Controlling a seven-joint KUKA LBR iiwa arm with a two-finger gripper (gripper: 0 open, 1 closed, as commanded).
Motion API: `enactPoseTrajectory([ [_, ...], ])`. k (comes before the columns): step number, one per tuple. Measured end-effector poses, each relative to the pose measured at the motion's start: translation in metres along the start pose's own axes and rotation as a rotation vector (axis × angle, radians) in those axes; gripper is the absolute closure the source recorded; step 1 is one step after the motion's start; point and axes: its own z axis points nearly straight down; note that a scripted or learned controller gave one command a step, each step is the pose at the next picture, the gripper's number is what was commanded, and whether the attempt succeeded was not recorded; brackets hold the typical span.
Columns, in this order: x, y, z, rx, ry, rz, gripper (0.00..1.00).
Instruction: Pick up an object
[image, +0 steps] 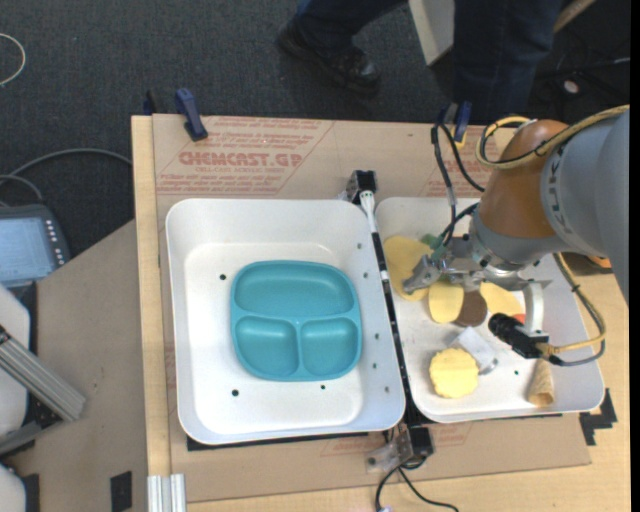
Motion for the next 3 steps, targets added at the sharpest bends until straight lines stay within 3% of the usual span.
enactPoseTrajectory([
  [1, -0.022, -0.074, -0.007, -0.009, -0.004, 0.005, 0.00],
  [3, -0.070, 0.013, -0.005, -0.007, -0.003, 0.000, 0.00],
])
